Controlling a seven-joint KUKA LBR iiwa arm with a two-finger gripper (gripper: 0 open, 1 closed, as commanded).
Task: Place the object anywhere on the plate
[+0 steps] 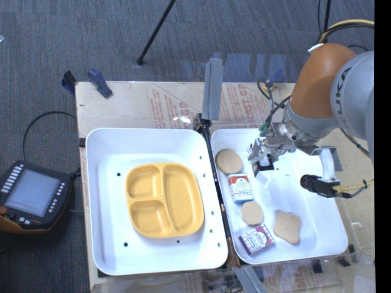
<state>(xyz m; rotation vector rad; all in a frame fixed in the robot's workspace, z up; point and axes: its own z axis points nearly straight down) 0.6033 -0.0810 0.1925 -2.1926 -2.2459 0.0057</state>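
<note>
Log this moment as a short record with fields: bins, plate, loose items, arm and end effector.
left bin: holds the yellow plate, three compartments, nothing on it
right bin: holds the loose items
round items: tan disc at the bin's far left corner; smaller disc nearer the middle
packets: red-and-white packet; pink packet
toast-shaped piece: right of the pink packet
arm: reaches in from the right
end effector: above the far part of the right bin, nothing seen in it
</note>
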